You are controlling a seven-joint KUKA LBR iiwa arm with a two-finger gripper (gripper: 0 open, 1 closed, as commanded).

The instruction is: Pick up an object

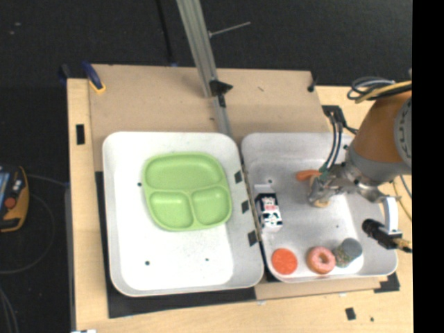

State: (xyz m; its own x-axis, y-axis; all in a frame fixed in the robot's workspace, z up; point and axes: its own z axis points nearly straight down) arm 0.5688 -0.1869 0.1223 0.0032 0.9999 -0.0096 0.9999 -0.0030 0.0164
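Desk: we see a tan desk carrying two shallow white bins side by side, a metal post rising from its far edge.

Left bin: it holds a green divided plate, lying flat towards the far side of the bin.

Right bin: this is where we find the loose things. A small black-and-white carton lies close to the left wall. Along the near wall sit an orange-red round piece, a pink doughnut and a grey-green lump, in a row from left to right, the last two just beside each other.

Arm: it reaches in from the right, its orange band above the right bin.

Pincer: it hangs low over the middle of the right bin, towards the far side. We cannot tell how far apart its tips are, nor whether anything sits between them; the spot is too small and cluttered.

Orange object: a small orange thing lies just left of the pincer, on the far side, perhaps touching it. We take it for the likely target.

Step in hand: we judge this as the descent or the closing on that orange object, with no lift shown.

Next move: in our view the pincer must settle around the object, close firmly, then rise straight up clear of the bin floor. An off-centre grip could let it slip.
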